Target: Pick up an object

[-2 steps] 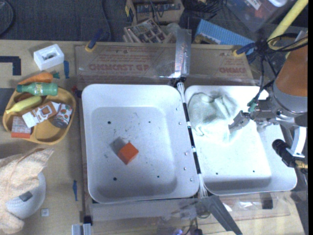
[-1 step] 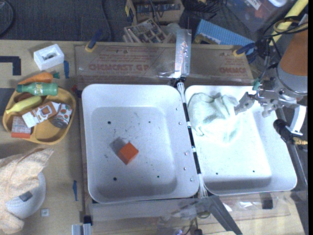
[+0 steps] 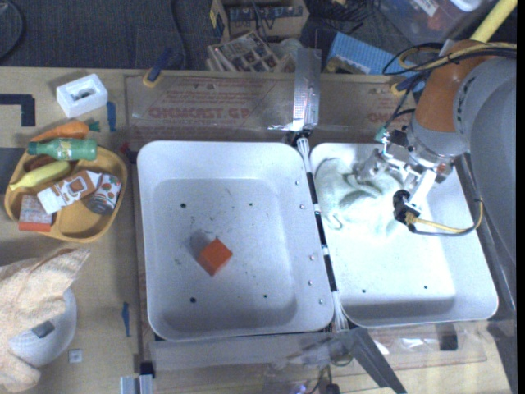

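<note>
Camera view: wooden bench (image 3: 98, 84), 2 white bins (image 3: 164, 158), cluttered floor (image 3: 98, 15) behind.

Yellow bowl (image 3: 82, 224) of groceries beside cloth (image 3: 37, 298)

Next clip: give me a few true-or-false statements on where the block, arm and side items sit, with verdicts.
1. The orange block lies in the left bin. True.
2. The gripper is over the left bin. False: it is over the right bin.
3. The block is between the gripper's fingers. False: it lies apart from the gripper, in the other bin.
4. A yellow bowl of items sits left of the bins. True.
5. The green bottle lies in the right bin. False: it is in the bowl.
</note>
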Controlling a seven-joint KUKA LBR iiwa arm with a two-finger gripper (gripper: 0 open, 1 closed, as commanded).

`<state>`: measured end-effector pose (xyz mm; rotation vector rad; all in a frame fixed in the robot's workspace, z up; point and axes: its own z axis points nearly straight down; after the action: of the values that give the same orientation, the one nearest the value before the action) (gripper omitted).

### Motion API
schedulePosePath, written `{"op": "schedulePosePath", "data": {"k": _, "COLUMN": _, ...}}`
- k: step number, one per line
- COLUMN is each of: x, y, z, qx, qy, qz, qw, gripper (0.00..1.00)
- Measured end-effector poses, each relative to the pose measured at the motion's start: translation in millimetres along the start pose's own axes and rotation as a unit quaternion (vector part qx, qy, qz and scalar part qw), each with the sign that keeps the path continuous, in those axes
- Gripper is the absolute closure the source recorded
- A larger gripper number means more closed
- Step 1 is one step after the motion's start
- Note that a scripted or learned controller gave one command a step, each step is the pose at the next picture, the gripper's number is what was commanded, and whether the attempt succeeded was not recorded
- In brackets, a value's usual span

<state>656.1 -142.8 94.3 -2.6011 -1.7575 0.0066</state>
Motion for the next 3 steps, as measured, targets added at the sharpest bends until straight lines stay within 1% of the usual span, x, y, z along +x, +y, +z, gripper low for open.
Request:
{"op": "schedulePosePath", "data": {"k": 1, "x": -35, "y": 19, "z": -39, "qx": -0.001, "qy": 0.000, "qz": -0.022, "qw": 0.9998, "gripper": 0.00}}
{"op": "schedulePosePath", "data": {"k": 2, "x": -45, "y": -33, "z": -78, "qx": 0.001, "qy": 0.000, "qz": -0.012, "qw": 0.9999, "gripper": 0.00}}
{"op": "schedulePosePath", "data": {"k": 3, "x": -72, "y": -35, "z": -91, "qx": 0.000, "qy": 0.000, "qz": -0.043, "qw": 0.9991, "gripper": 0.00}}
